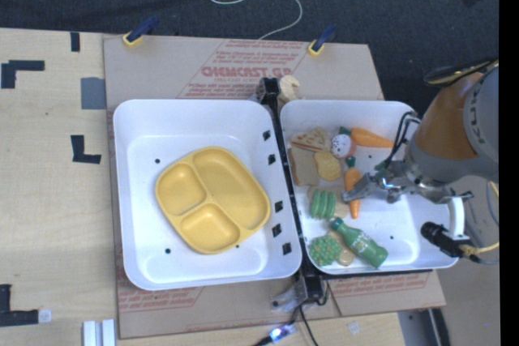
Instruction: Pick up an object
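— What room do I have in the right bin [405, 111]?

— From my seat, the toys crowd its left half: a green bottle [359, 243] lying near the front wall, green peas [322, 202] above it, a toast slice [306, 143] and a carrot [371, 138] toward the back. The right half of the floor is bare.

— And the arm [454, 134]?

— I see it leaning in over the right wall, the claw [362, 187] low at mid-bin, just beside a small orange piece [352, 177]. I cannot tell whether the claw is wide or narrow, and I see nothing gripped.

— The other side?

— The left bin [130, 126] carries a yellow divided plate [212, 198]. Both bins sit on cardboard [235, 65] on the tabletop [49, 174].
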Tool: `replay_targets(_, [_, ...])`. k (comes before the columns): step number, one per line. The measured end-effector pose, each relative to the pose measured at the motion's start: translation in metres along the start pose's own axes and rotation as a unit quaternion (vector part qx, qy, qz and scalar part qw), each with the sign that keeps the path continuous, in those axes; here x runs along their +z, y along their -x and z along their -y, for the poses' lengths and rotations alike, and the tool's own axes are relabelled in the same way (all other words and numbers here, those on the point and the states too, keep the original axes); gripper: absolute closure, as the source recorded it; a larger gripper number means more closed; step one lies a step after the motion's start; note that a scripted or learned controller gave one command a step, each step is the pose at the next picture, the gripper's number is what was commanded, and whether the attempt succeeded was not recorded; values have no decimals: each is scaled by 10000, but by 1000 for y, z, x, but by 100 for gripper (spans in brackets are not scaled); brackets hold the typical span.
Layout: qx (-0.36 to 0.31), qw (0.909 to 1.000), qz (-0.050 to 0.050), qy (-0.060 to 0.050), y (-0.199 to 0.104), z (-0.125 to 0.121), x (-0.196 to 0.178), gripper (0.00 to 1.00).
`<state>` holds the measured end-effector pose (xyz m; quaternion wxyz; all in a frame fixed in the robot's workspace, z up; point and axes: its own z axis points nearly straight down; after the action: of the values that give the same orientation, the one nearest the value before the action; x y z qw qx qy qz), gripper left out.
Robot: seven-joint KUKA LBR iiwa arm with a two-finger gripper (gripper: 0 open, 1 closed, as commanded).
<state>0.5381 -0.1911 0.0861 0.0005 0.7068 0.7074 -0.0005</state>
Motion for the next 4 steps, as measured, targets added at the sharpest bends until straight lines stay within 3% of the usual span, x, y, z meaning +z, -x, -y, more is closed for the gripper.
replay_targets(1, [-5, 10000, -22, 5, -2, -1, -11, 100])
replay_targets(2, [-2, 10000, -2, 14, -6, 6, -69, 100])
replay_targets(3, [-5, 10000, 1, 18, -7, -4, -117, 100])
replay_targets(4, [-2, 10000, -4, 6, -7, -5, -140, 100])
